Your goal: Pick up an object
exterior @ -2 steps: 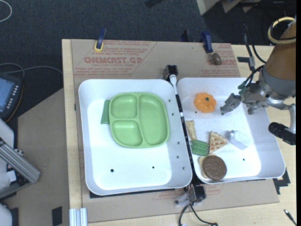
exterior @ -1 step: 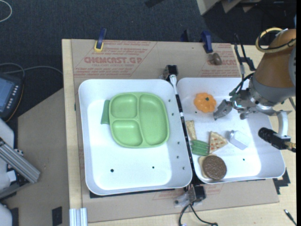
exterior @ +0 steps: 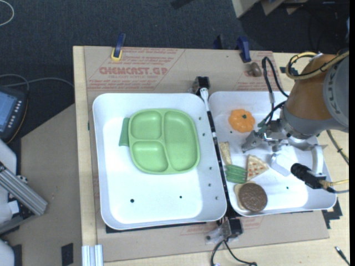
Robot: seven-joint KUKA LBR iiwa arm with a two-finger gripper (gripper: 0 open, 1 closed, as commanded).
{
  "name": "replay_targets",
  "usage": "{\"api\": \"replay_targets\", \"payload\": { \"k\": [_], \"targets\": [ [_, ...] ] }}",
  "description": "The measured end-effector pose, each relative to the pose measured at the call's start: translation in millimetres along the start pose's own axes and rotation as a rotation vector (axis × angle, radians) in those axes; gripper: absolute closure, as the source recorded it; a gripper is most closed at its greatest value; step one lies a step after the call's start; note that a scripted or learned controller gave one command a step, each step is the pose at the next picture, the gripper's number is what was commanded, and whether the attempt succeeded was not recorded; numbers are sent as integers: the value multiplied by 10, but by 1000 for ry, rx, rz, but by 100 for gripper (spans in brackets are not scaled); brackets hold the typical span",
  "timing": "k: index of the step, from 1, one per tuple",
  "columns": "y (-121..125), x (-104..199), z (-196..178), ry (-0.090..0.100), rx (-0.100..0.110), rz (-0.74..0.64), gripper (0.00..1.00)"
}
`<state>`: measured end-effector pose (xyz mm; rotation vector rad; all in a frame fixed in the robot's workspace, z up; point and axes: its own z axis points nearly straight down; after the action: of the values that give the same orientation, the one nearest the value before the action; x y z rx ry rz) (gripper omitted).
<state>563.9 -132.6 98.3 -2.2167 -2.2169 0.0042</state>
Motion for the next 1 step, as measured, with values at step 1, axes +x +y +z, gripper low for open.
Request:
{"api": "replay_targets", "payload": {
  "k": [1],
  "targets": [
    [-4, 7, 147, -1, -2, 0, 0]
  ]
}}
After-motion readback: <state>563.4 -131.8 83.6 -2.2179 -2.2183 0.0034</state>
